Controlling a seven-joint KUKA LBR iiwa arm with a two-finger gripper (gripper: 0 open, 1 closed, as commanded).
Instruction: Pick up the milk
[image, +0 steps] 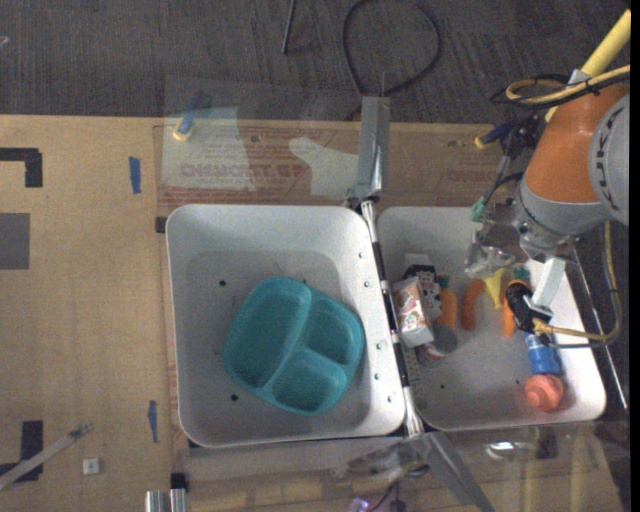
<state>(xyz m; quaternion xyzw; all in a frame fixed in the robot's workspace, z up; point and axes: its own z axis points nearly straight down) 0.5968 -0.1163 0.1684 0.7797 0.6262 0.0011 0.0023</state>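
Note:
The milk (411, 311) is a small white and red carton. It lies on its side at the left edge of the right bin (480, 400), against the divider. My gripper (492, 258) hangs over the upper middle of that bin, to the right of the carton and a little behind it, apart from it. Nothing visible links the gripper to the milk. The grey arm with its orange band (578, 150) comes in from the upper right.
Beside the milk lie a dark boxy toy (424, 278), an orange carrot (448, 308), a grey round piece (442, 340) and another orange piece (470, 300). A blue and orange bottle (541, 376) lies at the bin's right. The left bin (200, 250) holds a teal divided plate (293, 345).

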